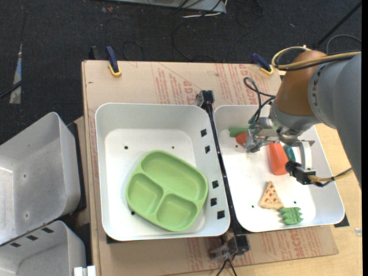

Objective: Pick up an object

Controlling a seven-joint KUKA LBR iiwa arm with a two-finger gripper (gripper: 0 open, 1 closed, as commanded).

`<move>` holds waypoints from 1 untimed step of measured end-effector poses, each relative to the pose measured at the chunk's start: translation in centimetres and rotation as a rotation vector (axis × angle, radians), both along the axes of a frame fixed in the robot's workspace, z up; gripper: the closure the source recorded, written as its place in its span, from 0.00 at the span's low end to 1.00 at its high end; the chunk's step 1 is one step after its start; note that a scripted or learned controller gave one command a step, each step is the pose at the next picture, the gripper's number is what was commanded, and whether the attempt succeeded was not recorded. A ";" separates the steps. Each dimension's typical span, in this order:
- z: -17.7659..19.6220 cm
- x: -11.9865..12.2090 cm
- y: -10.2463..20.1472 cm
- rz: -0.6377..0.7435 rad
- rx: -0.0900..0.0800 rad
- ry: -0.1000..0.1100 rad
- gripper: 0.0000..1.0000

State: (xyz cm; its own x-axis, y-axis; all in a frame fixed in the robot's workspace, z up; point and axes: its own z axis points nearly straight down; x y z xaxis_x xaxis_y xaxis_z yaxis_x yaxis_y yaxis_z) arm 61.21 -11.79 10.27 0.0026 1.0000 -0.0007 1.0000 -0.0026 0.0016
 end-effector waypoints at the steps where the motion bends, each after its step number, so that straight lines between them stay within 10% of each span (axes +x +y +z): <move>1: 5.6 0.5 -1.0 0.001 -0.001 -0.005 1.00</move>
